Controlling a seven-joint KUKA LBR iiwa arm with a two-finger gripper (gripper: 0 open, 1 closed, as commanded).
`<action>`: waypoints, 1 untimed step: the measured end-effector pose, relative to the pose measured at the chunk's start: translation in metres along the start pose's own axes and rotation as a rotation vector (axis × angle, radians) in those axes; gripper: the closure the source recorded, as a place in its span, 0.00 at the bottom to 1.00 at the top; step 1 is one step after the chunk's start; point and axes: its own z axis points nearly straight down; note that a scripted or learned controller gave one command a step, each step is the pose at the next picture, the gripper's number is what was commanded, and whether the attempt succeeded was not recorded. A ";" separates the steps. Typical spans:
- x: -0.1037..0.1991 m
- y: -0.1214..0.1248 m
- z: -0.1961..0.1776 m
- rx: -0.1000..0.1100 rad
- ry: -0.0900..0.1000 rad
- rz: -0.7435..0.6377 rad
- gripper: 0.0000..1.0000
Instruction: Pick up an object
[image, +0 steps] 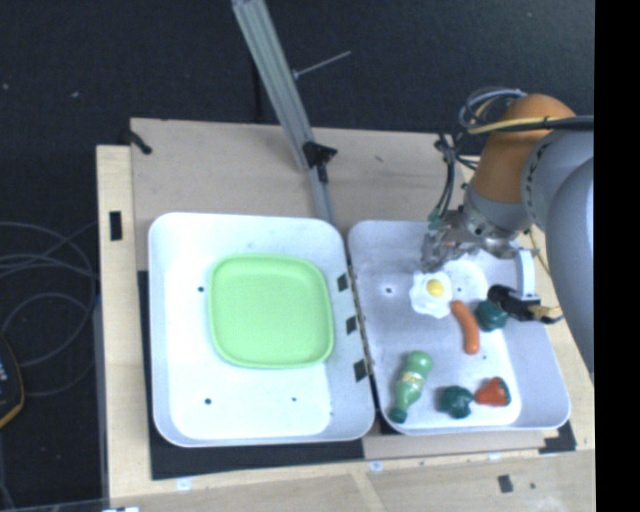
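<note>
Seen from above, a tabletop (230, 170) holds two white bins. The left bin (175, 330) contains a light green square plate (270, 310). The right bin (385, 255) holds a green toy bottle (410, 383), a toy fried egg (434, 294), an orange sausage (466, 326), dark green pieces and a red one. The gripper (437, 256) hangs just above the egg's far edge; whether it is open cannot be told. Nothing looks lifted yet, so this reads as the approach; next, lower and close on the egg.

Bench (230, 170) bears two bins (180, 400).
</note>
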 end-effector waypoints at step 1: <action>-0.002 0.011 -0.052 -0.002 0.001 0.001 1.00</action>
